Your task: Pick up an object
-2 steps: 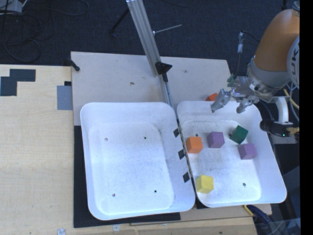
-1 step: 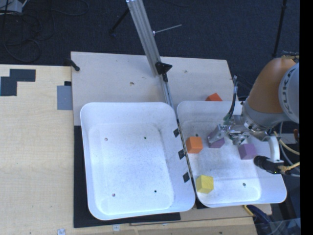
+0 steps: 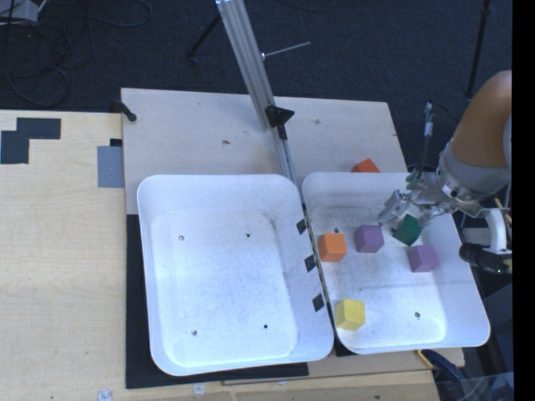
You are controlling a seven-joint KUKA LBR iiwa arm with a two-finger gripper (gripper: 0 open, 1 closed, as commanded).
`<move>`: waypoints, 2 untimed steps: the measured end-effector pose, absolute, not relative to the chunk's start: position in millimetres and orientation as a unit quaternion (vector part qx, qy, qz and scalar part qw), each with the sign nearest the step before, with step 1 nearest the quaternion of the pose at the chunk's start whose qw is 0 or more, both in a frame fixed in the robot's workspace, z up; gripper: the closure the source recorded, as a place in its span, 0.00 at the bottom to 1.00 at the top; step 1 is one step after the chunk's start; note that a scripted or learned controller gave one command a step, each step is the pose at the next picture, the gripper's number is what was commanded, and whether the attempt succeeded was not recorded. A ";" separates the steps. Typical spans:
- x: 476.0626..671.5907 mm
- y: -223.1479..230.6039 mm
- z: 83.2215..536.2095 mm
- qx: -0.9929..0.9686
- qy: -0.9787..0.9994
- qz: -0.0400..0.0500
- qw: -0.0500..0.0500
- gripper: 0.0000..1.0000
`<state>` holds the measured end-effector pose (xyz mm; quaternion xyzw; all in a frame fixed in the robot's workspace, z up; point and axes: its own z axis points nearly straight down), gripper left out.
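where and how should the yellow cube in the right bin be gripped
Probably from straight above, fingers closing on two opposite flat side faces of the small yellow cube. It sits alone near the right white bin's left wall, slightly rotated, so turn the gripper to match its faces.

Even overhead light, soft shadows, slightly soft focus.

Slanted silver aluminium rail (image 3: 251, 61) rising behind the bins. Pale wooden board (image 3: 201, 132) underneath. Tangled black cables (image 3: 33, 40) lying top left.
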<state>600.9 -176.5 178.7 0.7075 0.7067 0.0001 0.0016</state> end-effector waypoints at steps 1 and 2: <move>598.5 -144.6 89.1 0.707 0.707 0.000 0.000 0.00; 597.7 -146.8 100.6 0.708 0.706 0.000 -0.001 1.00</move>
